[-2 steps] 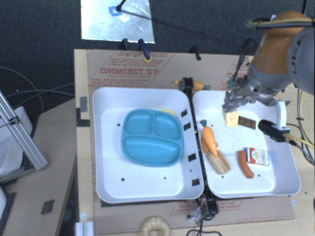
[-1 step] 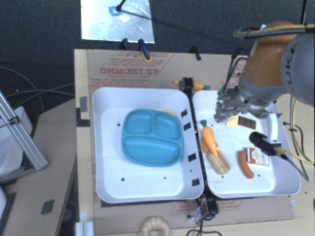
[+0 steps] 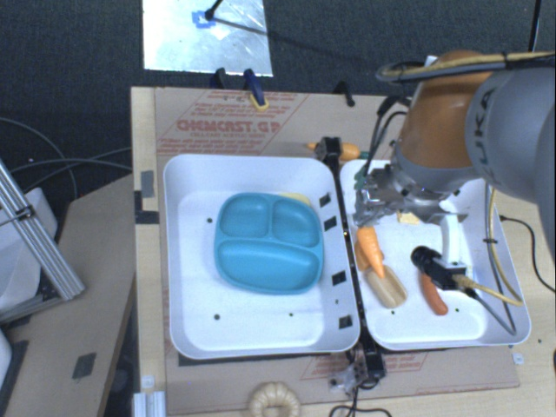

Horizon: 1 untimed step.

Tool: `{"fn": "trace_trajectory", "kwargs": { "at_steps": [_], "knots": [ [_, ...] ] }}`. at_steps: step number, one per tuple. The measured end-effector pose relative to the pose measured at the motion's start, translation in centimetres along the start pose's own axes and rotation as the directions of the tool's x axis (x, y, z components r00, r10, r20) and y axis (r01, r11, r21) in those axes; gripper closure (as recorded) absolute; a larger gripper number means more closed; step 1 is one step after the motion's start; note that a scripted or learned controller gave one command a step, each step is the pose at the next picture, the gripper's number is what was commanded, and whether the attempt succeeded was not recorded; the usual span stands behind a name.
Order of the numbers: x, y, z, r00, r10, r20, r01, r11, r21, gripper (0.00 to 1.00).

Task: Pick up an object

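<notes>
I hang over the right bin (image 3: 486, 224), and my gripper (image 3: 373, 205) sits low near that bin's 9 o'clock wall. From this slant I cannot tell how wide it stands, and I see nothing caught in it. The nearest thing to take is the carrot (image 3: 369, 246), which lies just at my 6 o'clock with its thin end pointing toward 6. It looks like a light, stiff toy with a smooth skin that could slip, so I judge the thick upper end the best place to close across. A tan bun (image 3: 387, 287) touches the carrot at 5 o'clock, which leaves little room on that side. A red sausage (image 3: 434, 295) lies well apart at 4 o'clock. A blue plate (image 3: 268, 241) rests in the left bin (image 3: 187, 233). On the brown board (image 3: 287, 111) beyond the bins, at 11 o'clock, red print reads "CHEMCAST GP"; the smaller lines there are too fine to read.
</notes>
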<state>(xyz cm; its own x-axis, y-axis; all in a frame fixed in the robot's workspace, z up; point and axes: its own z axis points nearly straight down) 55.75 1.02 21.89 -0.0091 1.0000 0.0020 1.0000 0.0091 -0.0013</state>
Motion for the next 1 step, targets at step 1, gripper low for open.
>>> {"fn": "trace_trajectory", "kwargs": {
  "at_steps": [1],
  "knots": [
    [2.79, -2.07, -0.03, 1.0, 0.002, 0.001, -0.002, 1.0, 0.0, 1.0]
  ]
}}
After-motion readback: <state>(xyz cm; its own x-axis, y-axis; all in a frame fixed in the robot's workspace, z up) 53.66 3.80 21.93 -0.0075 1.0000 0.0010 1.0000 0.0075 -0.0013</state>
